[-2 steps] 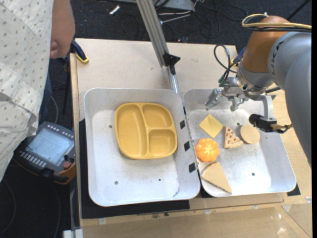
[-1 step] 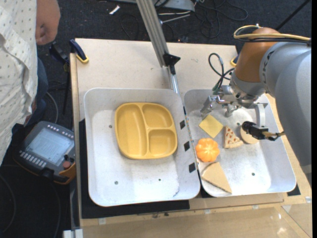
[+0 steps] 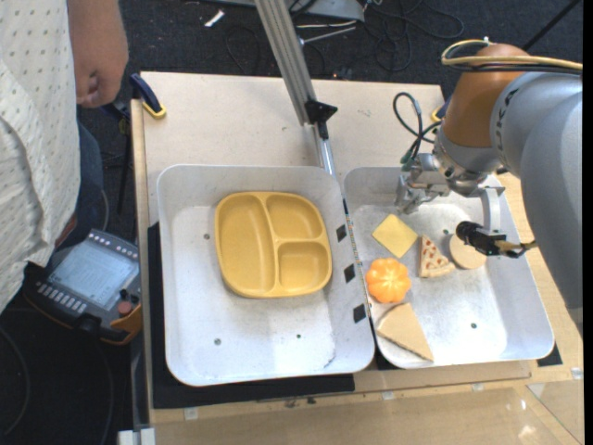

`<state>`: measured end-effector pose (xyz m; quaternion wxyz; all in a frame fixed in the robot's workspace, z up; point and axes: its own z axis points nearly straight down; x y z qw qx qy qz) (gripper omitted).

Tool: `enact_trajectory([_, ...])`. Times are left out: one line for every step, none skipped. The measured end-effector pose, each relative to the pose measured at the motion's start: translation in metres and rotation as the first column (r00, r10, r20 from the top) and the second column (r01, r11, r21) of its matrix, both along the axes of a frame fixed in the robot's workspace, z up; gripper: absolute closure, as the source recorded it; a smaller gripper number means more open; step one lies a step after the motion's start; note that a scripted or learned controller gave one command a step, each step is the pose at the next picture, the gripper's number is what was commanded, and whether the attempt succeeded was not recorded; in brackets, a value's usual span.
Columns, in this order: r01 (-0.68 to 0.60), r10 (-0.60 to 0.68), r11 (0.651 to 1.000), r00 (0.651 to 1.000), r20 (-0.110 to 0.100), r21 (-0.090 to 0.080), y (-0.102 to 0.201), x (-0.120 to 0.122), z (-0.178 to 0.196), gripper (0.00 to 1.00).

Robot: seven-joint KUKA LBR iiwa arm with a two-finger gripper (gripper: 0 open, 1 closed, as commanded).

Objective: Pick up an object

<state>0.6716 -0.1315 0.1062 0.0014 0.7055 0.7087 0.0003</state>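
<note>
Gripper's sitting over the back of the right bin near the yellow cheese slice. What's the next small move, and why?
Probably ease the gripper down and slightly forward onto the yellow cheese slice. It is the nearest item, just below the gripper, and lies apart from the orange and the pizza slice, so a grasp there seems least likely to disturb its neighbours.

Tool point(image 3: 409, 196) above right bin point(image 3: 519, 336), near yellow cheese square point(image 3: 395, 235).

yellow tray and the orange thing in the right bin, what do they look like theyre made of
The yellow divided tray looks like moulded plastic: one even colour, smooth semi-matte surface, rounded compartment walls. The orange piece looks like a plastic toy fruit: soft sheen and moulded segment grooves, though real fruit can't be ruled out.
</note>
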Motion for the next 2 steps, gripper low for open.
enact_trajectory([0.002,-0.002,1.0,1.0,0.003,0.001,0.001,0.001,0.043,1.0])
enact_trajectory([0.002,-0.002,1.0,1.0,0.007,0.0,-0.001,-0.001,0.107,1.0])
